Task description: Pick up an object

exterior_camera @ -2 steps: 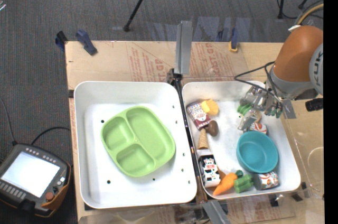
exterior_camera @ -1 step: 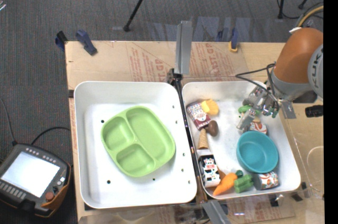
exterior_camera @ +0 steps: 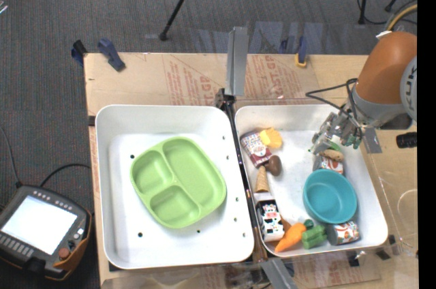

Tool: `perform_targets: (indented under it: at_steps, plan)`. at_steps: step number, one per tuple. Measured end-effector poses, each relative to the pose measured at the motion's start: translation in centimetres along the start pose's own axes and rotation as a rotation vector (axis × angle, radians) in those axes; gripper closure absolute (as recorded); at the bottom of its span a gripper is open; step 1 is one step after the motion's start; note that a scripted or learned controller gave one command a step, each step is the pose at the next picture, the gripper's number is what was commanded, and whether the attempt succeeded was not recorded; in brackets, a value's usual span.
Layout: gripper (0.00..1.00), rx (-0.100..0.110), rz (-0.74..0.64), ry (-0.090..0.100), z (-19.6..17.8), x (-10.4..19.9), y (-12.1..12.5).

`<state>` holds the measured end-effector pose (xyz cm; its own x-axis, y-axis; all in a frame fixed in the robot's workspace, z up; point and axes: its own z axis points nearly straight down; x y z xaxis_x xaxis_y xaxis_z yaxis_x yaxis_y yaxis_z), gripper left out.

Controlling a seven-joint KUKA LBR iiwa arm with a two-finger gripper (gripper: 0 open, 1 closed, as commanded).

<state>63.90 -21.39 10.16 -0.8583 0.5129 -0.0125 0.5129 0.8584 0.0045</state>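
Arm [exterior_camera: 385, 76] reaching in over the right bin [exterior_camera: 300, 110], jaws lowered over that bin's far right part; open or closed state not discernible at this slant, and nothing seen between them

Objects to pick, all in the right bin:
- small can [exterior_camera: 330, 162] just beneath the jaws on their near side, contact not discernible
- teal bowl [exterior_camera: 330, 198] beyond that can, further toward the camera from the jaws, upright
- second can [exterior_camera: 345, 233] at the near corner, well apart from the jaws
- green block [exterior_camera: 313, 237] and carrot [exterior_camera: 291, 237] beside it, touching each other
- cow carton [exterior_camera: 270, 218], cone [exterior_camera: 262, 179] and brown piece [exterior_camera: 274, 165] along the bin's inner wall, view-left of the jaws and nearer the camera
- red packet [exterior_camera: 255, 147] with yellow piece [exterior_camera: 271, 138] touching it, view-left of the jaws at about their level

Left bin [exterior_camera: 109, 144] further view-left, well apart from the jaws, holding a green divided plate [exterior_camera: 178, 183]

Both bins side by side on the counter [exterior_camera: 157, 76]
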Motion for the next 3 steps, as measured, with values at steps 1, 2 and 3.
perform_targets:
  at_steps: [1,2,3]
  plan:
    - [0.00,0.000,-0.001,0.001,0.0,0.0,0.0]
    - [0.00,0.003,0.115,0.011,1.3,0.3,-0.2]
    - [0.00,0.002,0.181,0.009,1.2,4.3,-2.0]
